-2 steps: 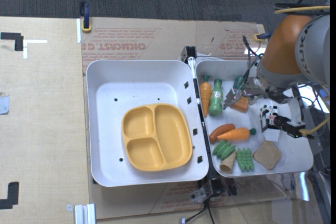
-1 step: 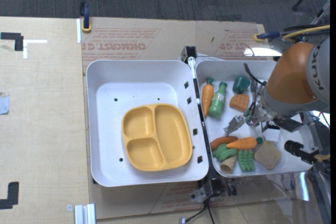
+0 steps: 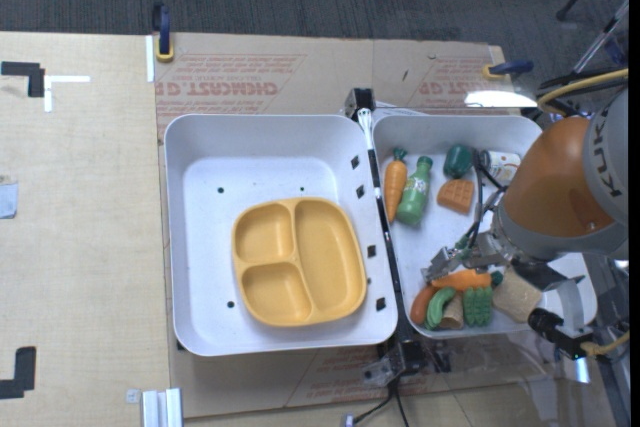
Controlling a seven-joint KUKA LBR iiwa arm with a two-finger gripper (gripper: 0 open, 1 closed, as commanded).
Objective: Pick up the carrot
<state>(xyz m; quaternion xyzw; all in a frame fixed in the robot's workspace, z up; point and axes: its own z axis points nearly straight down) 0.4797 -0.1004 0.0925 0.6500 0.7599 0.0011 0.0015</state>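
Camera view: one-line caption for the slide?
KUKA arm's gripper low over toy food in the right bin; carrot lies at the bin's left wall.

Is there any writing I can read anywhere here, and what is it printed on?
"CHEMSAT GP", in red and upside down: on the cardboard sheet behind the bins, repeated beside the right bin.
"KU": start of a cut-off word on the arm.
Smaller red lines on the cardboard: too blurred to read.
Label on the green bottle: too small to read.

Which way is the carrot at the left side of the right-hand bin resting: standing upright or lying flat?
Lying flat. The carrot rests lengthwise on the right bin's floor, green top pointing away from the camera, beside the green bottle.
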